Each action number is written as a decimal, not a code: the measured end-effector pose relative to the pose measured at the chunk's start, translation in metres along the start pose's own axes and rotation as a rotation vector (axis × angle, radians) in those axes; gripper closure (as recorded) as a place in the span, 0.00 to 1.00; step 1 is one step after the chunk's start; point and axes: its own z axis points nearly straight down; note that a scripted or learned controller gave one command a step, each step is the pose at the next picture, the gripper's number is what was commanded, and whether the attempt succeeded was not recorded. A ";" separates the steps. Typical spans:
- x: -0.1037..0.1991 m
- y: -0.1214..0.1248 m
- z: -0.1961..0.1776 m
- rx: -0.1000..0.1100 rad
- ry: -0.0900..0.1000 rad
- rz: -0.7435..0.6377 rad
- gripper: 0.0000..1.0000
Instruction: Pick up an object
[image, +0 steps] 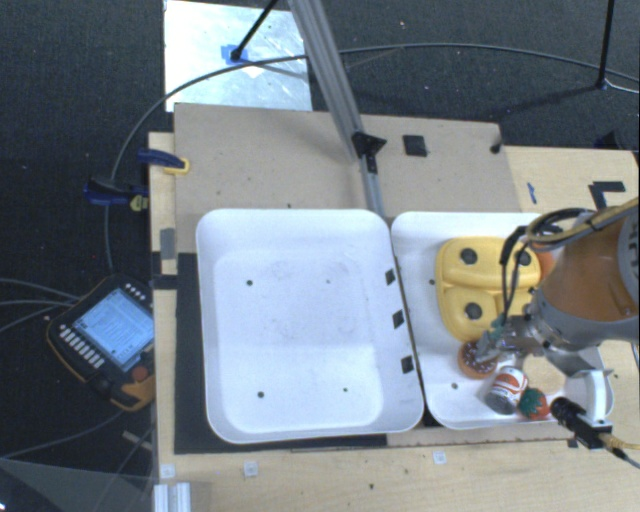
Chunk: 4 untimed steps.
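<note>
white plastic, two bins side by side; i see the left bin (295, 320) bare and the right bin (425, 300) crowded at its near half. my arm (590, 290) comes in from the right, orange band over the right bin, and the gripper (497, 350) sits low over the clutter. from up here i cannot tell whether it is clenched or released, or whether it grasps anything; the wrist and cables blur that spot. it hangs just beside the near edge of a yellow block (480, 285), which lies across the middle of the right bin, partly under the arm. just below the tool lies a small can (507, 388), tilted on its side, white and red, close to the tool though contact is unclear. a brown disc (471, 360) lies to the can's left, touching or nearly touching the yellow block's near edge. a small red and green thing (534, 403) lies against the can's right end, near the bin's front wall.
</note>
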 end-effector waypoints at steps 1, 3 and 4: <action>-0.003 -0.005 -0.045 -0.001 -0.010 0.003 1.00; 0.050 0.014 -0.092 0.000 -0.006 -0.004 1.00; 0.099 0.036 -0.105 -0.001 -0.006 -0.004 1.00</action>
